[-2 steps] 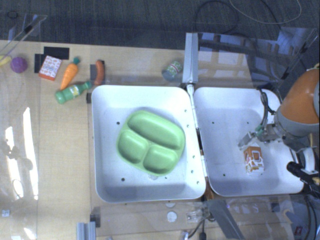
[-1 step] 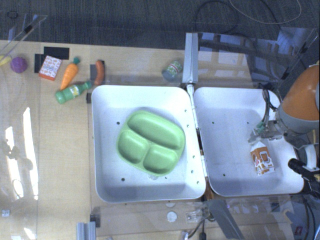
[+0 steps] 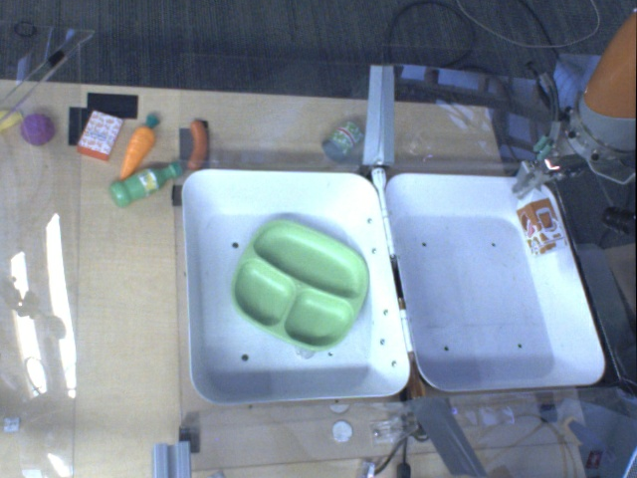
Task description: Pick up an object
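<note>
Green divided plate lies at the centre of the left bin. A small orange-and-white carton rests at two o'clock in the right bin. The gripper hovers just above it, state unclear.

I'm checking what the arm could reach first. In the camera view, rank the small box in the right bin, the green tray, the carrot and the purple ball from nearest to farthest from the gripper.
1. Small box, right bin's far right corner, just below the gripper.
2. Green tray, middle of the left bin.
3. Carrot, on the bench beyond the left bin.
4. Purple ball, far left edge.
</note>
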You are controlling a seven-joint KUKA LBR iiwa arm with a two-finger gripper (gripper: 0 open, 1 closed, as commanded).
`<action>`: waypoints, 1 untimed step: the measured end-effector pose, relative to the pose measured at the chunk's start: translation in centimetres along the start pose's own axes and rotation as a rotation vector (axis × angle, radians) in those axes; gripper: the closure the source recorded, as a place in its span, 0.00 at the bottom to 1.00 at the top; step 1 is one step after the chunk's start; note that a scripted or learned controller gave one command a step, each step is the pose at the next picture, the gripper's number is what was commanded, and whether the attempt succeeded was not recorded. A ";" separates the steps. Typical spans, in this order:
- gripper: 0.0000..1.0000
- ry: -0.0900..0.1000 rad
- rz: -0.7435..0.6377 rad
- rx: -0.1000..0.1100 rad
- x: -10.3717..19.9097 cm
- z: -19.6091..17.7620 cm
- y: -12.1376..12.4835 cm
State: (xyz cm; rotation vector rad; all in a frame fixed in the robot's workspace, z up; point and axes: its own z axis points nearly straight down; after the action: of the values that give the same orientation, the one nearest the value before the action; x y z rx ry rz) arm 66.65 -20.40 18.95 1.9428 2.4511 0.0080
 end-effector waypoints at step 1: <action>1.00 -0.003 -0.429 -0.005 1.0 -4.0 0.9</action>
State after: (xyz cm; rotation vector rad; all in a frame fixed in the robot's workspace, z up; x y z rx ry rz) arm 67.23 -19.22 22.92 1.3733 2.8031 0.0064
